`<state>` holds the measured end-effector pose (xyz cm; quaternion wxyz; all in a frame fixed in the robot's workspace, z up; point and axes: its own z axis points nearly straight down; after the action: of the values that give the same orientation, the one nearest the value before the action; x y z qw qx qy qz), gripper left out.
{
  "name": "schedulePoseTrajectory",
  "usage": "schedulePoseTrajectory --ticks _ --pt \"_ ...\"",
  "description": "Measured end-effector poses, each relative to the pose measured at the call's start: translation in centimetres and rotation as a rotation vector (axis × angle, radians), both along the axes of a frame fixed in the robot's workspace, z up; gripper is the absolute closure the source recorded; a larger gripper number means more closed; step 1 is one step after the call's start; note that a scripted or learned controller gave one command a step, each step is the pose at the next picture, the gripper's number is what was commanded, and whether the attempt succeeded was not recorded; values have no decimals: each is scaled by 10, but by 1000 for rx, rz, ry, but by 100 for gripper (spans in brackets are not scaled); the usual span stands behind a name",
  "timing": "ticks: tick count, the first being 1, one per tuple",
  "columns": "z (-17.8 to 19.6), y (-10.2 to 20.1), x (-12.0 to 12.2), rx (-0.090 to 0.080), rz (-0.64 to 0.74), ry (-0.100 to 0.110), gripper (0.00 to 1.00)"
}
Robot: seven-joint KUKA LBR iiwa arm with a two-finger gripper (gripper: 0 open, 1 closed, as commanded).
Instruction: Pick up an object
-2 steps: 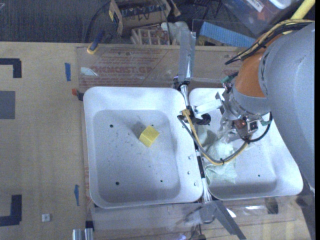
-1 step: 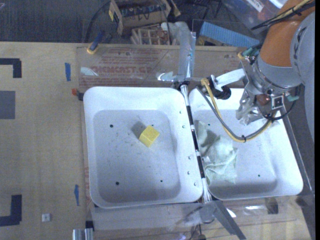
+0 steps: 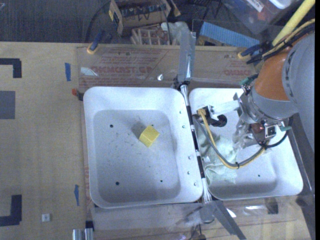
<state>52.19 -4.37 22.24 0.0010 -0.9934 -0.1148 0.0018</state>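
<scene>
A small yellow block (image 3: 149,135) lies near the middle of the left bin (image 3: 100,101), with a grey patch touching its upper left side. My gripper (image 3: 240,139) is down inside the right bin (image 3: 280,184), near its centre, under the grey wrist and orange band. A pale, crumpled, see-through thing (image 3: 217,165) lies along the right bin's left side, just left of and below the gripper. I cannot make out whether the gripper touches it or holds anything. The yellow block is far to the gripper's left, across the bins' shared rim.
The two bins meet at a raised rim (image 3: 192,139). Flat cardboard (image 3: 130,69) lies behind the bins, with clutter and boxes beyond. Bare wooden bench (image 3: 40,134) with blue tape marks stretches to the left.
</scene>
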Motion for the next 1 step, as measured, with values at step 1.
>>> schedulePoseTrajectory --ticks 1 --pt "-27 72 42 -1 -2 -5 100"
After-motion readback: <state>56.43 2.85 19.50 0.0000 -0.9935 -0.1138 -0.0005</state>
